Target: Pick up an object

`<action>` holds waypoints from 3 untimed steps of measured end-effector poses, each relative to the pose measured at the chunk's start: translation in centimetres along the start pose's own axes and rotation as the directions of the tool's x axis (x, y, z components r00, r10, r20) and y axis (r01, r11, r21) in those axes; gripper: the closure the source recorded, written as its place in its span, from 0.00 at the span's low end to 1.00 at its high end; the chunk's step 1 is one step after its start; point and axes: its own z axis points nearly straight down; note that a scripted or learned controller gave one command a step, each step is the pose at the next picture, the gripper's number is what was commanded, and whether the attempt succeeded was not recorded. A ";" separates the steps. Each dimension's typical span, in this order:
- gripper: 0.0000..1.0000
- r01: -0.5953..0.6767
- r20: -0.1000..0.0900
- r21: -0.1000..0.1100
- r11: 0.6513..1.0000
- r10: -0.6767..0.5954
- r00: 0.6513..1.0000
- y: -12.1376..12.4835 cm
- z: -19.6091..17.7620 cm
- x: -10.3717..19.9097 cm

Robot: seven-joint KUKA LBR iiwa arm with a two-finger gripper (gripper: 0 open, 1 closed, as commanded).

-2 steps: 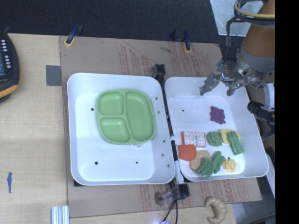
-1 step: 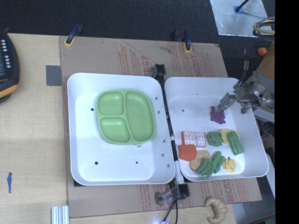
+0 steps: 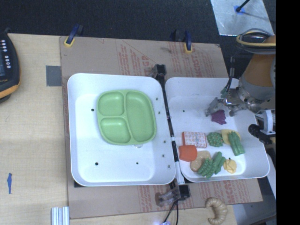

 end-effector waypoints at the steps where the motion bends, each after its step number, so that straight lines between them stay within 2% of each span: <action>1: 1.00 0.002 0.003 -0.007 1.000 -0.002 1.000 0.2 -1.6 -0.1; 2: 0.00 0.002 0.003 -0.006 1.000 -0.002 1.000 0.2 -1.6 -0.1; 3: 0.00 0.000 0.001 -0.005 1.000 0.000 1.000 -0.2 0.9 1.0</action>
